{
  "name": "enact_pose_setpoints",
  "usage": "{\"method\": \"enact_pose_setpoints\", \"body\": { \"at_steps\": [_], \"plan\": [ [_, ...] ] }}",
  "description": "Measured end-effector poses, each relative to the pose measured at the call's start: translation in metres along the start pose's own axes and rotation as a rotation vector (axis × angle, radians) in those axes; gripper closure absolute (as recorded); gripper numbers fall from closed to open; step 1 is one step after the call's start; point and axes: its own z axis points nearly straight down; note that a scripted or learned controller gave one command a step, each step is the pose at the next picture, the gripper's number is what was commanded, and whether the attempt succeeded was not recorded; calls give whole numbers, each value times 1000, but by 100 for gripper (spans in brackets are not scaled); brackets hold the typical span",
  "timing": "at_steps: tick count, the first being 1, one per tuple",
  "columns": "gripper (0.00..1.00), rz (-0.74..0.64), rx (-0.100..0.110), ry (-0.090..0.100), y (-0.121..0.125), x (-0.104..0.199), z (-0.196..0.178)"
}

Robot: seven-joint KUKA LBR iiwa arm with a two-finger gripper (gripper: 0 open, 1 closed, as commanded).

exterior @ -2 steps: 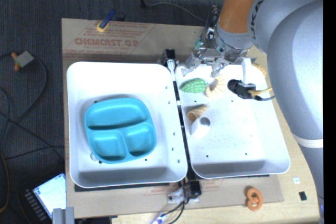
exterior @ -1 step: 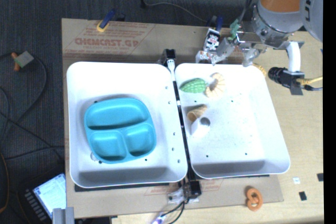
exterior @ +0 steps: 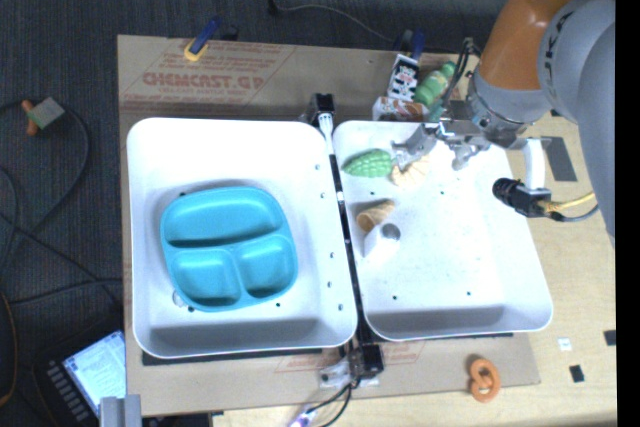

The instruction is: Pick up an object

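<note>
We see the arm cut off at the upper right of the frame. Its gripper (exterior: 440, 143) hangs over the right bin (exterior: 480, 295), fingers spread apart with nothing between them. A pale object partly hidden under the left finger is hard to identify. The ribbed green object (exterior: 367, 163) lies just left of the gripper; a tan cone-like piece (exterior: 375, 213) sits below it. A smooth blue divided tray (exterior: 228, 247) fills the left bin (exterior: 150, 165).

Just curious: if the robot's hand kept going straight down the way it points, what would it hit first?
Probably the white floor of the right bin near its back edge, just right of the green toy; depth is hard to judge.
</note>
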Motion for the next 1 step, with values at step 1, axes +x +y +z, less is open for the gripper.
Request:
{"method": "enact_pose_setpoints", "body": {
  "at_steps": [1],
  "plan": [
    [0, -1, -9, 0, -1, 1, 96]
  ]
}}
